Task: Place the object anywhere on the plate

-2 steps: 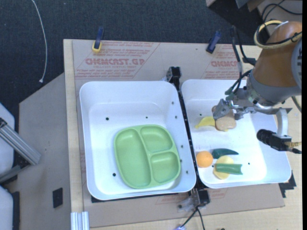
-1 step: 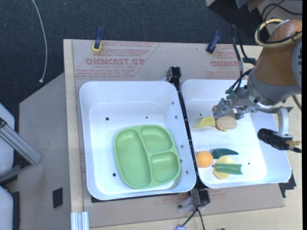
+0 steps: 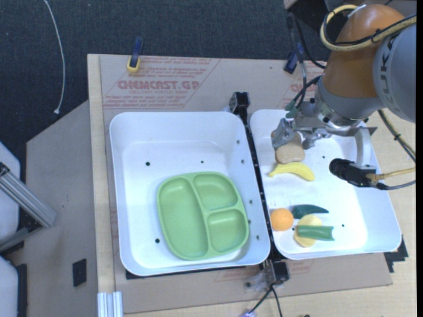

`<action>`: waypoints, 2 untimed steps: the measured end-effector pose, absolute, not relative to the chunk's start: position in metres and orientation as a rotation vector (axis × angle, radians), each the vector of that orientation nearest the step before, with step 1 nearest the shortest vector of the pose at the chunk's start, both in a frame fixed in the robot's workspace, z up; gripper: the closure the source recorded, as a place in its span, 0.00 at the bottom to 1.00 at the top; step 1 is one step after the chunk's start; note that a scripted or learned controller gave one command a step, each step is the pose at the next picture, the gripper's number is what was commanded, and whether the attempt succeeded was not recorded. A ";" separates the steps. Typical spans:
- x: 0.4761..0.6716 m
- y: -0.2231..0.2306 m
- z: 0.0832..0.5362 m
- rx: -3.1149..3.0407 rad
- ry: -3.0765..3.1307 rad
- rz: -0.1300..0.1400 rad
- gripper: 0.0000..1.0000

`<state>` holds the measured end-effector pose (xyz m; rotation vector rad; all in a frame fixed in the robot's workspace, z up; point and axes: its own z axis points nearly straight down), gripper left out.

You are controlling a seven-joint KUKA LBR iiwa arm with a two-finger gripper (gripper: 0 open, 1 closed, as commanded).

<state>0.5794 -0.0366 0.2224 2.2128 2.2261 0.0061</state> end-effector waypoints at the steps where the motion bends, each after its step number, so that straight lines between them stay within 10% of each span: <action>1: 0.610 0.012 0.214 2.214 2.227 0.005 1.00; 2: 0.629 0.068 0.212 2.214 2.227 0.005 1.00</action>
